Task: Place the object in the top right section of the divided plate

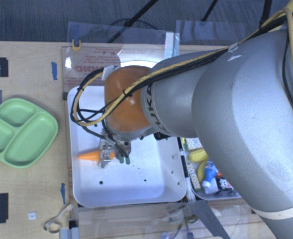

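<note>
The wooden bench (32,193) carries a green divided plate (20,132) and two white bins (136,190).

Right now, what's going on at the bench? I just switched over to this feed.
The KUKA arm reaches in from the right, and its gripper is down in the left white bin, right at an orange carrot lying on the bin floor. Whether it has a grip on the carrot cannot be told from this angle. The green divided plate sits on the bench to the left of the bin. The right bin holds yellow and blue items.
</note>
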